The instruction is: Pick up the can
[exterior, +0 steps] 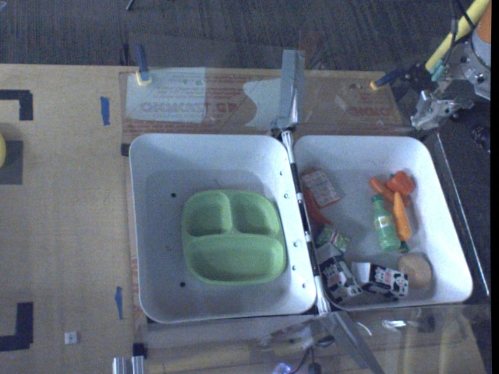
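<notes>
The can [321, 187], with a red and white label, lies on its side in the upper left part of the right bin [444, 209], close to the wall between the two bins. My gripper [431, 111] hangs at the top right, outside the bin's far right corner and well away from the can. I see nothing held in it.
The right bin also holds orange carrot-like pieces [396, 189], a green bottle [383, 226], a small green carton [331, 238], two black-and-white cartons [340, 276] [387, 280] and a tan round thing [416, 269]. A green divided plate [232, 236] lies in the left bin [156, 170].
</notes>
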Motion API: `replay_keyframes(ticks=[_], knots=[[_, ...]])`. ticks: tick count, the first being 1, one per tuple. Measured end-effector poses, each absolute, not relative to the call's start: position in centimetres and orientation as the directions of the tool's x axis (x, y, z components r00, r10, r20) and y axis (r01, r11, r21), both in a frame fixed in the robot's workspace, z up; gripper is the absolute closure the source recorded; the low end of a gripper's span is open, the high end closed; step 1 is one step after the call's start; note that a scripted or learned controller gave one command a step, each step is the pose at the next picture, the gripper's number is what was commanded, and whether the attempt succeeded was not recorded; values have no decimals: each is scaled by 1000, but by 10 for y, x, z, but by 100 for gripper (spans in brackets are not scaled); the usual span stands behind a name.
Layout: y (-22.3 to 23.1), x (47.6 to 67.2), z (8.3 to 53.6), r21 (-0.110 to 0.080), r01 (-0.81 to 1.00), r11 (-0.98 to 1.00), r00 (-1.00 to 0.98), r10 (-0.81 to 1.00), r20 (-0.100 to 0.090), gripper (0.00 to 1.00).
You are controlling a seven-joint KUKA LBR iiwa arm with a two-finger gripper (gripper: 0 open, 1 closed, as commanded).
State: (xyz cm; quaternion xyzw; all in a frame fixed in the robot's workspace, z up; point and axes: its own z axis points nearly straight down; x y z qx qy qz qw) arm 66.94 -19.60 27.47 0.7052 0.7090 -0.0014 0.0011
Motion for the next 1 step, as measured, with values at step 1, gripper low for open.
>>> replay_keyframes(ticks=[1], knots=[[-194, 671, 284, 1, 1000, 10, -10, 1000, -6, 100]])
